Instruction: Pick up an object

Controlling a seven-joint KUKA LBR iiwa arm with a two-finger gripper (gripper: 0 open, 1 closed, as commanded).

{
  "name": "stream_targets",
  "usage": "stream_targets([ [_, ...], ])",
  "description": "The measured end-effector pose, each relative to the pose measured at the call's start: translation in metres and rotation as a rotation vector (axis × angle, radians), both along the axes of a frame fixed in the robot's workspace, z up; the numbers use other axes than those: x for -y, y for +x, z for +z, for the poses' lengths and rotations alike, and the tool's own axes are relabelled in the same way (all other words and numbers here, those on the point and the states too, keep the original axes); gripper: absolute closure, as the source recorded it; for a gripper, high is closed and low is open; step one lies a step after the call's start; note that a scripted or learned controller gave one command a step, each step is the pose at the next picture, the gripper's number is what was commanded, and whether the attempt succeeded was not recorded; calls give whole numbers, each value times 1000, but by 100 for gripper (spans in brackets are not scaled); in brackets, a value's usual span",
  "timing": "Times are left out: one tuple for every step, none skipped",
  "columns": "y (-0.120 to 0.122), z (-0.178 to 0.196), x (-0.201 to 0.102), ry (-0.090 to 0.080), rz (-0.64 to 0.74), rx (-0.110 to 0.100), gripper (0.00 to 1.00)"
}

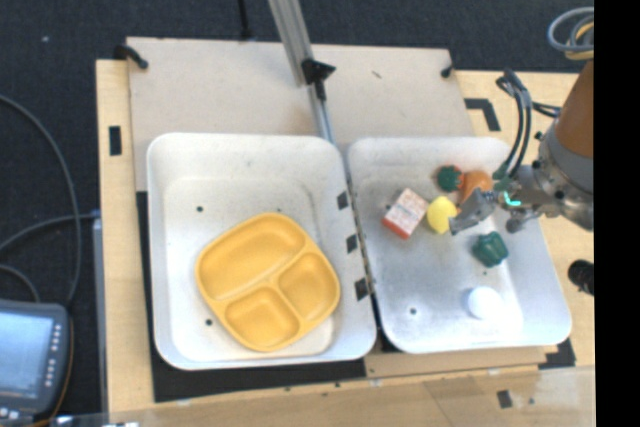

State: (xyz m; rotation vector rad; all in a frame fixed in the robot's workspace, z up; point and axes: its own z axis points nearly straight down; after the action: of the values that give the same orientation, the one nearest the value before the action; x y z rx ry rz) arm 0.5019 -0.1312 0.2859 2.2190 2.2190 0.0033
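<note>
The pale wooden bench (250, 80) carries two white bins: the left bin (170, 215) touches the right bin (530, 295) along one edge.

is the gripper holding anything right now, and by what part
Cannot be told. The gripper sits low in the right bin beside the yellow object, but nothing is visibly between its fingers.

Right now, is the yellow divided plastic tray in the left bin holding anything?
Empty. The yellow divided plastic tray shows three bare compartments; the small objects all lie in the right white bin.
</note>
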Motion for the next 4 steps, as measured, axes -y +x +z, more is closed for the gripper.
stream_targets([
  [1,-56,-9,1,-1,-7,0],
  [4,-115,-16,1,-1,-8,0],
  [13,-166,-20,1,-3,-8,0],
  [15,-152,-18,0,-8,1,100],
])
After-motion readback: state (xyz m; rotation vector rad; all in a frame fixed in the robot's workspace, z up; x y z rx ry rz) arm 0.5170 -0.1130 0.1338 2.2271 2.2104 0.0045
